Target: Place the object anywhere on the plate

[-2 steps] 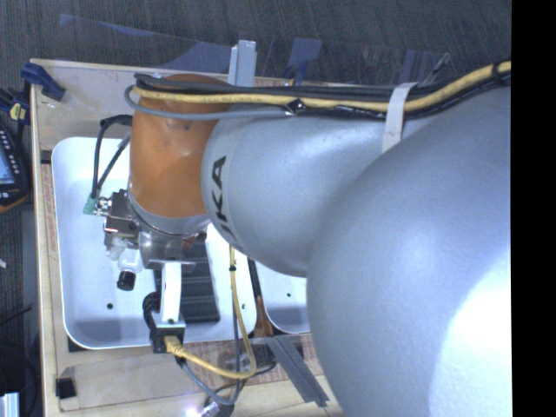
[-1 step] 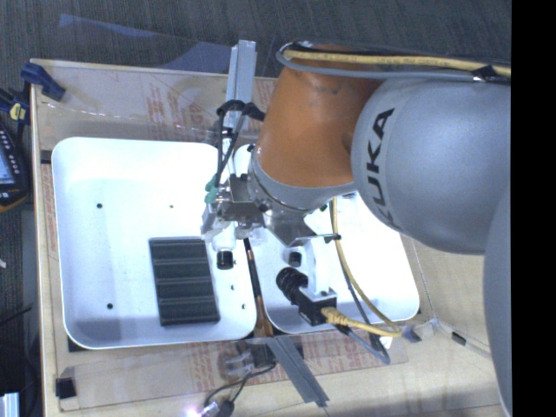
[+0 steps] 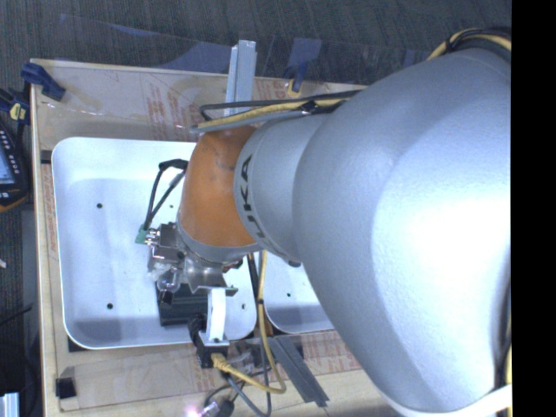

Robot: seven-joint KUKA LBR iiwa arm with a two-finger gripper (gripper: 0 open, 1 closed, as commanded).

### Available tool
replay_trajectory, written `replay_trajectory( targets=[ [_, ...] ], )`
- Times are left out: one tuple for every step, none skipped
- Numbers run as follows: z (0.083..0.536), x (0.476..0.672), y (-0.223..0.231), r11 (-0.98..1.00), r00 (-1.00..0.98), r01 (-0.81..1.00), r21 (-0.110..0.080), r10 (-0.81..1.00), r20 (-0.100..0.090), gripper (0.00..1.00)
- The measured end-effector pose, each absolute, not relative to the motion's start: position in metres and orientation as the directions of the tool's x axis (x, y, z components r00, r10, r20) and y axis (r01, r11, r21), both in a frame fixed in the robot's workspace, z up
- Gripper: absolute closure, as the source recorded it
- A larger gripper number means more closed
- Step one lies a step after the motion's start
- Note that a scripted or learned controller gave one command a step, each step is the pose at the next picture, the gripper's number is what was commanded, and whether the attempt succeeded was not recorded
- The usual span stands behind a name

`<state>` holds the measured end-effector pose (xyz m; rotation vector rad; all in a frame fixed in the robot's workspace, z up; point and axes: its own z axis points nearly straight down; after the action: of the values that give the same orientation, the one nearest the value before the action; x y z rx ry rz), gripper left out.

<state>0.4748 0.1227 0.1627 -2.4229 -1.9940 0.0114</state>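
Note:
My gripper [image 3: 185, 301] hangs low over the near right corner of the left white bin [image 3: 95, 233]. Its dark body and metal wrist fittings face the camera. The orange band [image 3: 213, 194] and the grey arm [image 3: 382, 233] rise above it and cover the middle of the scene. Whatever lies beneath the gripper is hidden by the wrist.
A small strip of the right white bin [image 3: 295, 315] peeks out below the arm; the rest is covered. Cables [image 3: 161, 189] loop from the wrist over the left bin. A metal post [image 3: 241, 76] stands behind the bins. The bench's wooden border [image 3: 130, 372] runs along the front.

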Motion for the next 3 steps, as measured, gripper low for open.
replay_trajectory(
  targets=[
    [0.112,0.474,0.155,-0.727,0.727,0.687,-0.005,0.687,-0.007,1.00],
    [0.191,0.477,0.088,-0.130,0.130,0.992,-0.002,0.992,0.000,1.00],
    [0.103,0.474,0.185,-0.322,0.322,0.947,-0.008,0.947,-0.004,1.00]
  ],
)
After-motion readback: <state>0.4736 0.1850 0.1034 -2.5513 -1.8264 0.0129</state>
